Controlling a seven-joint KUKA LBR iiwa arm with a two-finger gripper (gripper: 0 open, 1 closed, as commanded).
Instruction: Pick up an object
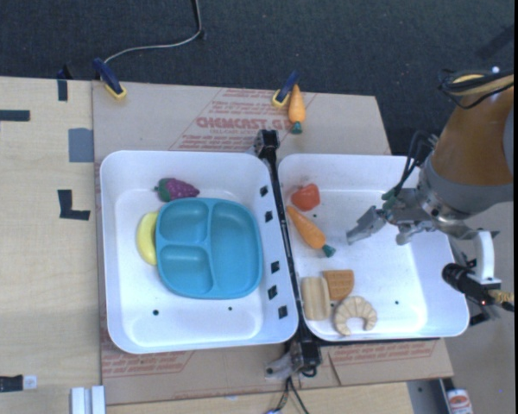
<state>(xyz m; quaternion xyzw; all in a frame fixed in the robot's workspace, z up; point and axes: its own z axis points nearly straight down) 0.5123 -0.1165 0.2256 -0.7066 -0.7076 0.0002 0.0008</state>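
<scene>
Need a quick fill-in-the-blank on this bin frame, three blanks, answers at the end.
1. The blue divided plate lies in the ____ bin.
2. The croissant lies in the ____ bin.
3. The toy wedged against the blue plate's left edge is a ____.
4. The gripper hangs over the ____ bin.

Missing words: left; right; banana; right

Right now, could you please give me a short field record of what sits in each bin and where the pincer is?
left bin: blue divided plate, banana, grapes
right bin: tomato, carrot, bread piece, toast, croissant
outside bins: second carrot on cardboard
pincer: above right bin, right of carrot, holding nothing visible
</scene>
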